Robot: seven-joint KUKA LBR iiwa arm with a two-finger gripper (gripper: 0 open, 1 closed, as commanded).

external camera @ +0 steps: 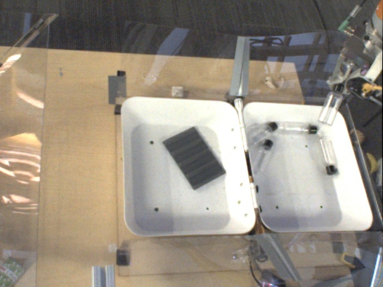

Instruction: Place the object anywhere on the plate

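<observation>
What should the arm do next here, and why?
Probably carry the clear tube leftward toward the dark ridged plate. The gripper is above the right bin's far corner with that tube hanging from it; the plate lies in the left bin.

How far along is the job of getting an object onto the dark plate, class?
Done: nothing yet; the dark ribbed plate in the left bin carries no object. In hand: the hand is above the right bin's far corner, with a clear tube hanging just below it; a grip cannot be confirmed. Left: three more clear tubes lie in the right bin, and one must cross to the plate.
</observation>
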